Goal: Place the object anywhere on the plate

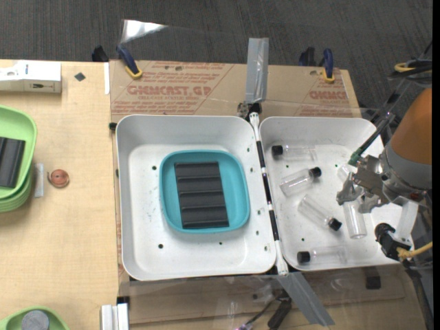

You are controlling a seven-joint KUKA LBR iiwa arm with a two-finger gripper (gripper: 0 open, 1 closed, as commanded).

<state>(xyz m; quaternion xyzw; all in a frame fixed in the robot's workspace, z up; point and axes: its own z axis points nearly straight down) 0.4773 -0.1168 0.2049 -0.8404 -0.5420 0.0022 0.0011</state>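
Observation:
A teal plate [237, 184] with a black ridged insert [201, 194] lies in the left white bin [137, 205]. Several clear vials with black caps lie scattered in the right bin [323, 133]: one at the far left [292, 150], one below it [300, 179], one in the middle [317, 212] and one along the near wall [326, 256]. My gripper [352, 196] hovers low over the right side of the right bin. Another clear vial [355, 223] sits directly at its tip, but whether it is gripped is not visible.
The grey arm with its orange band [416, 136] comes in from the right over the right bin's edge. A green tray [14, 160] and a small round brown piece [59, 178] sit on the wooden bench to the left. Cardboard [179, 88] lies behind the bins.

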